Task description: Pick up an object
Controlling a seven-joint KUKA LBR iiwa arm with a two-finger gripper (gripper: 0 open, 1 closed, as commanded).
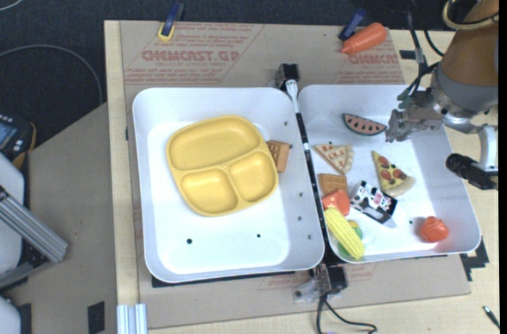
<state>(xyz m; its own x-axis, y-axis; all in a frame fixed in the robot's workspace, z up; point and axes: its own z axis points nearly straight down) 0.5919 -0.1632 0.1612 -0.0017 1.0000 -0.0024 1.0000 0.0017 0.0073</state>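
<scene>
The pincer [398, 127] hangs over the far part of the right bin [463, 202], just right of the watermelon slice [364, 123]; how far it is open cannot be told, and nothing shows between its tips. From that slice, the sandwich wedge [335, 157] lies nearer and left, the pizza slice [392, 173] nearer and right, and the corn cob [344, 233] nearest the camera. The yellow divided plate [222, 164] sits well left, in the left bin [158, 245].

Single fixed camera, mounted above the bench [119, 166], angled down at a slant. Both white bins framed: left bin [158, 245], right bin [451, 190]. Mid-range standoff; dark floor included beyond the far edge. Arm [471, 63] seen entering from the right.
</scene>
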